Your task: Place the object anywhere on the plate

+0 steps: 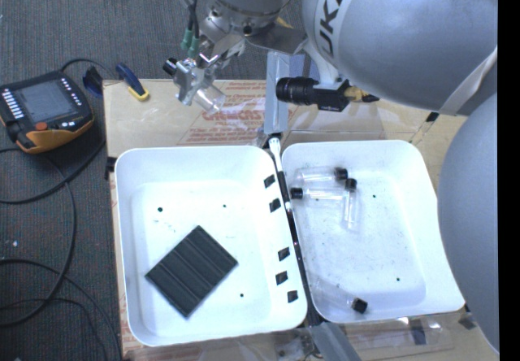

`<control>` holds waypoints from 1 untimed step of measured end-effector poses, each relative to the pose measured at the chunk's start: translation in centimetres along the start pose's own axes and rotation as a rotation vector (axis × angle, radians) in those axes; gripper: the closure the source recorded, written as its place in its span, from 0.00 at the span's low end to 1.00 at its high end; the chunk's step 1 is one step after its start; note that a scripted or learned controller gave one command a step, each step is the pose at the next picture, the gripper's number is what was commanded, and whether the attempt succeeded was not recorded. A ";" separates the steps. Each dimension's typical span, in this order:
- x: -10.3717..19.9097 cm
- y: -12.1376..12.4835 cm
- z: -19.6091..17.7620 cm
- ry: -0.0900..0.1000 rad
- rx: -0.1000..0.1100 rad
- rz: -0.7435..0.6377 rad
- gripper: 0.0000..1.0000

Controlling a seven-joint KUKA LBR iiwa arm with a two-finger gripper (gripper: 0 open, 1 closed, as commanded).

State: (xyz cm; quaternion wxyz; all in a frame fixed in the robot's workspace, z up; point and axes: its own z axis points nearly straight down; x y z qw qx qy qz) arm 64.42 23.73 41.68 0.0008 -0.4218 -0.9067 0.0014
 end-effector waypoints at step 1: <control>0.2 0.2 -0.7 0.001 0.005 -0.006 1.00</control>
